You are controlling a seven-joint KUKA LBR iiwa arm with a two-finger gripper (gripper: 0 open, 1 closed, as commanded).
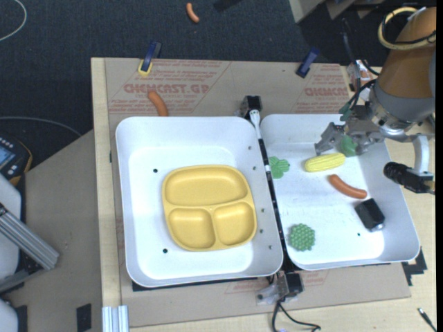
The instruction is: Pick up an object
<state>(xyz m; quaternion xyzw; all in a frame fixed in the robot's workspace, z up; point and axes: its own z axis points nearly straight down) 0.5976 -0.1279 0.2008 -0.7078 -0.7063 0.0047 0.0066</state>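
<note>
A dark carpeted floor surrounds a bench topped with a brown cardboard sheet (208, 81), held by blue clamps along its far edge. A stray toy sausage (158, 103) lies on the cardboard just beyond the left bin (131, 185). That bin holds a yellow divided plate (208, 206), lying flat near its middle.

In the right bin (394, 234), a small green leafy toy (278, 166) rests against the left wall, and a round green broccoli-like piece (302, 236) lies nearer the front. Toward the far side lies a yellow corn cob (324, 162), roughly level. To its right sits a red-orange hot dog (347, 187), angled down to the right, and nearer the front right, a black block (370, 214).

The gripper (340, 141) hangs low over the far part of the right bin, just above and behind the corn cob's right end, with something green showing at its tip. Whether that green piece is clamped or just lies beneath cannot be told, nor how the claw stands.

The corn cob looks like the closest candidate for a pick. The risk, as I judge it, is crowding: the cob, the green piece and the hot dog lie near each other, so a descent slightly off line could nudge the cob aside or pinch two things together. The cob's rounded body could also roll out of a closing grasp.
</note>
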